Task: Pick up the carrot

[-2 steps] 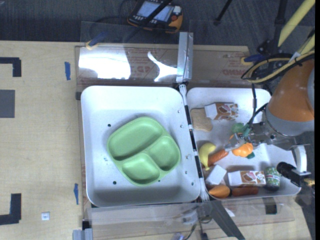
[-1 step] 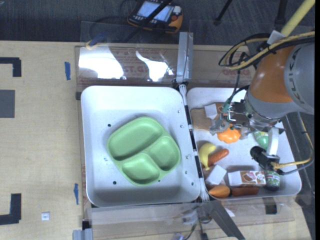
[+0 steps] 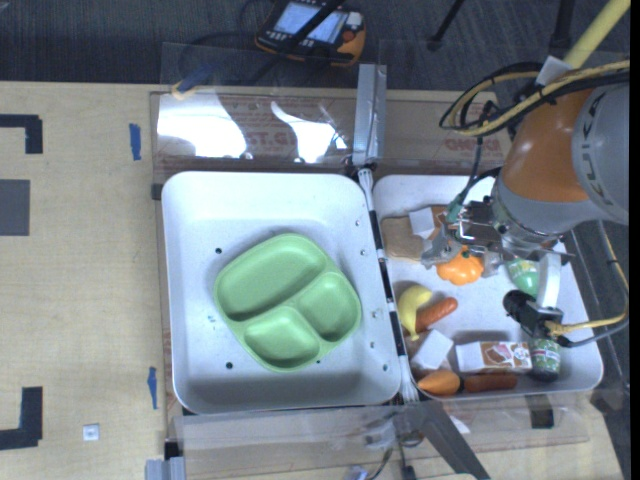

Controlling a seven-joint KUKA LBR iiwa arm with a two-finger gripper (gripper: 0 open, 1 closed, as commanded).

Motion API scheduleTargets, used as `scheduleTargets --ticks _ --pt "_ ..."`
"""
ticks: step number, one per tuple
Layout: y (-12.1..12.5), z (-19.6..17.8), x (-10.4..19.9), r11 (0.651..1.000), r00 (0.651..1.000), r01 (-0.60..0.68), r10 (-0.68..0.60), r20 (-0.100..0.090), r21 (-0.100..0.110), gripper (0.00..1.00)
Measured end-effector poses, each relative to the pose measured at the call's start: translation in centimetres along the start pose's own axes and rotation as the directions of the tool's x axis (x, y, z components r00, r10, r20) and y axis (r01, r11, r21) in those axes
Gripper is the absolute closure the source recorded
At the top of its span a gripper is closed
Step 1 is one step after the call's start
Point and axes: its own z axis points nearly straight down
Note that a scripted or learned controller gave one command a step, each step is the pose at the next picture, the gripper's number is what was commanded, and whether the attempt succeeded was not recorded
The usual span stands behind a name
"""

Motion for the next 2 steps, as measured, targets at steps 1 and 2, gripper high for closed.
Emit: scheduleTargets --ticks 1,2 --pt "-1.4 0.8 -1.1 0.995 0.995 -0.104 0.104 -0.003 0.003 1.00" --pt "-1.1 0.8 3.9 0.899 0.899 -0.437 0.437 -0.001 0.000 1.00"
